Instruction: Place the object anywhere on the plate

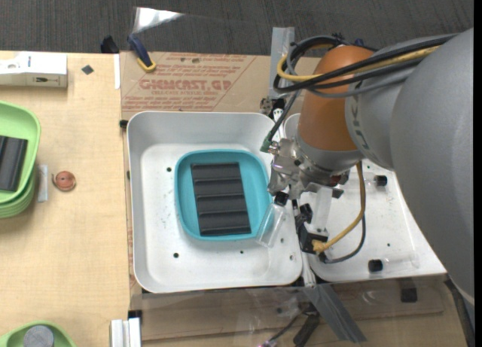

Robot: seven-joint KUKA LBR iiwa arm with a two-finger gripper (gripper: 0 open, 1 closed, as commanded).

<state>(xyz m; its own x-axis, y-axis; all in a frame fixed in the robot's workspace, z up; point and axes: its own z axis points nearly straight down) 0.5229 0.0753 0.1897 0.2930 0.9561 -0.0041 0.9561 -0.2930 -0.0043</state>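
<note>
Camera view looks down on 2 shallow white bins side by side. Left bin (pixel 147 210) holds 1 teal plate (pixel 184 195), squarish with rounded corners and a raised rim, lying flat near the bin's middle. On the plate rests 1 dark object (pixel 220 197), a black rectangular slab with about 4 ribbed bands across it, sitting wholly within the plate's rim and tilted slightly from the bin's edges.

Grey arm with 1 orange band (pixel 335 105) reaches in from the right and hangs over the divide between the bins, above the plate's right edge. Gripper (pixel 280 199) sits low beside the plate's right rim; whether its fingers are spread or closed cannot be told, and the black slab lies apart from it on the plate. Right bin (pixel 392 255) is largely covered by the arm. Yellow and black cables (pixel 331 56) loop over the wrist.

1 brown cardboard sheet (pixel 192 82) lies behind the left bin.
</note>
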